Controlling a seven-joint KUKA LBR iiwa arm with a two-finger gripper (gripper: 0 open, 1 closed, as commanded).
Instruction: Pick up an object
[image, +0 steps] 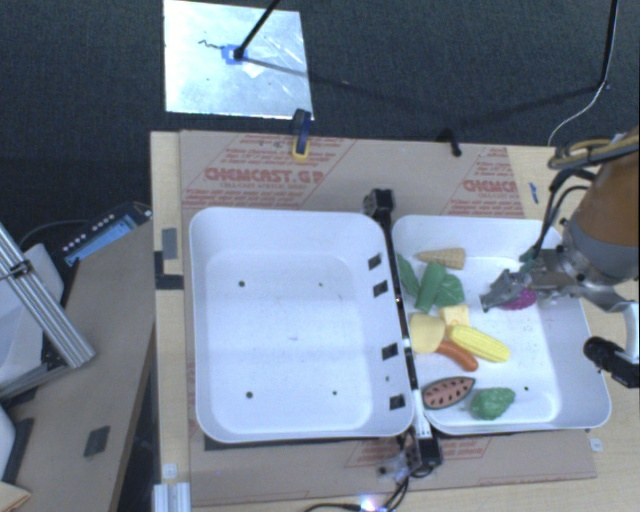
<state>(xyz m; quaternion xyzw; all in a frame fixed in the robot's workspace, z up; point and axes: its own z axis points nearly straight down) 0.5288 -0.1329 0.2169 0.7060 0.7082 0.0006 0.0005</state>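
Gripper: positioned over the right bin, reaching in from the bin's right side. A purple item sits directly at the fingertips, but whether it lies between the fingers or merely beneath them cannot be told; how far the fingers are spread cannot be told either.

Contents of the right bin, located from the corn cob near its centre: a yellow block touching it on the upper left, an orange carrot just beside it below, a pale yellow piece to its left, green leafy pieces above that, a pale cone-shaped piece toward the far wall, a watermelon slice and a green lump toward the near wall.

Left bin: nothing noted in it.

Assessment: these appear to be toy foods, likely light, rigid and smooth, prone to slipping. The purple item is nearest; a hold across its narrow middle seems advisable.
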